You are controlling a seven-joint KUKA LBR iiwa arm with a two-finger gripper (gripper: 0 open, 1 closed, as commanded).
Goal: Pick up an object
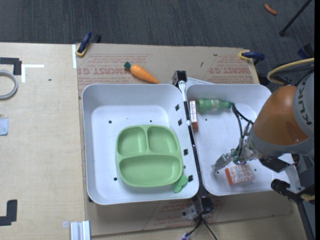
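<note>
The gripper [226,160] is seen low in the right bin [212,184], its tip near the bin floor, just beside a small red-and-white packet [239,174]. Whether the tool is open or closed cannot be told at this size and slant; nothing is seen held in it. A green bottle [212,104] lies on its side at the bin's far edge, well apart from the tool. The left bin [95,134] bears a green divided plate [148,155], with a small green item [180,184] at its near corner. A toy carrot [141,72] lies outside, beyond the bins. The task is judged to be at the reach stage: a descent has been made, but no grasp or lift is shown. The packet is judged the likeliest target.
</note>
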